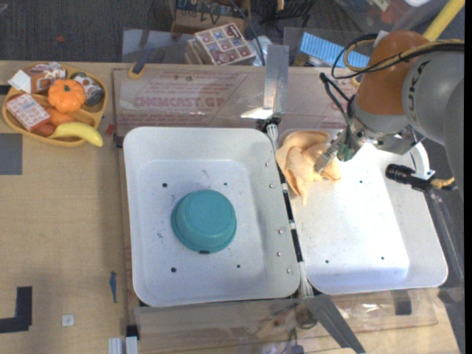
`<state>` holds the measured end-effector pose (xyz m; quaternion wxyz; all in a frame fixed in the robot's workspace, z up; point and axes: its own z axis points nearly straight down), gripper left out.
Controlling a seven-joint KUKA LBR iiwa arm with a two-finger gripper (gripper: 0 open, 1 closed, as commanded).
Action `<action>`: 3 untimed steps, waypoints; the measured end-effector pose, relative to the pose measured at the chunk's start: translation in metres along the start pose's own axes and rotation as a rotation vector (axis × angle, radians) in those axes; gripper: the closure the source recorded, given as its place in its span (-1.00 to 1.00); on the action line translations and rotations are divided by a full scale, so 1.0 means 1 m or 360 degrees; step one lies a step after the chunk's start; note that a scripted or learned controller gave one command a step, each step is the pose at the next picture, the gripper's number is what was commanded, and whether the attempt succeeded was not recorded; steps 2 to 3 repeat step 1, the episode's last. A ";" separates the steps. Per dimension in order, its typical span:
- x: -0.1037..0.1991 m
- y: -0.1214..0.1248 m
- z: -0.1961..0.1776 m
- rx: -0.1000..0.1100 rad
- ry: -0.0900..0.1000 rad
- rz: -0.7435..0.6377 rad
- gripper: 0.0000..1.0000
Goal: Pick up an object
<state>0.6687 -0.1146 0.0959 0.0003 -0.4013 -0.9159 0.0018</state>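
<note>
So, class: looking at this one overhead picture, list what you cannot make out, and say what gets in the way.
1. Camera view: whether the tool grips the yellow cloth; its tip is small and blurred against the cloth.
2. The far part of the right bin, covered by the arm.
3. Labels on the packets in the yellow dish: too small.
4. What lies under the upturned teal bowl.

Crumpled cloth and upturned bowl, one per bin

A pale orange crumpled cloth (301, 162) lies bunched in the right bin's upper-left corner, against its wall. A round teal plastic bowl (204, 220) sits upside down near the middle of the left bin.
</note>
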 end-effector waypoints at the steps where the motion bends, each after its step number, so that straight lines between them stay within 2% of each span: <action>1: -0.012 -0.026 -0.109 -0.0006 -0.0002 -0.0096 1.00; 3: -0.012 -0.026 -0.109 -0.0006 -0.0002 -0.0096 1.00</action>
